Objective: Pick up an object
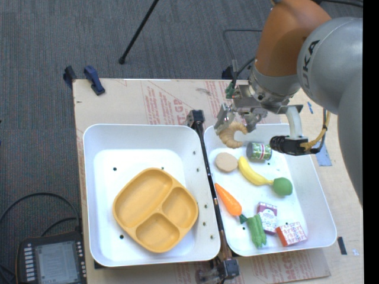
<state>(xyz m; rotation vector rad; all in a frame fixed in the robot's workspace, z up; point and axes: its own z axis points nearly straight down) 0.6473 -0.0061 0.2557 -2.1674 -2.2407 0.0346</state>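
Two white bins sit side by side on the bench: the left bin point(95, 158) and the right bin point(320, 209). One yellow tray point(155, 209) with three compartments lies in the left bin.

Counted against the banana point(254, 173) in the right bin: one tan croissant point(231, 136) up and to its left, one small green can point(259, 151) just above it, one round tan cookie point(225, 162) just to its left, one green lime point(283, 186) touching its lower right end, one carrot point(228, 199) below and left of it, one green vegetable point(256, 231) further below, and two small cartons, a white and red one point(268, 215) and an orange one point(292, 233), below and right of it.

One gripper point(238, 118) hangs above the banana, right over the croissant at the bin's far left corner. Its fingers seem to straddle the croissant's upper end, but whether the jaws are clamped on it or apart cannot be told; the metal parts blur together there. The croissant's top is partly hidden by the gripper. Labels on the can and cartons are too small to read. The arm point(331, 46) is cut off at the frame's right and top.
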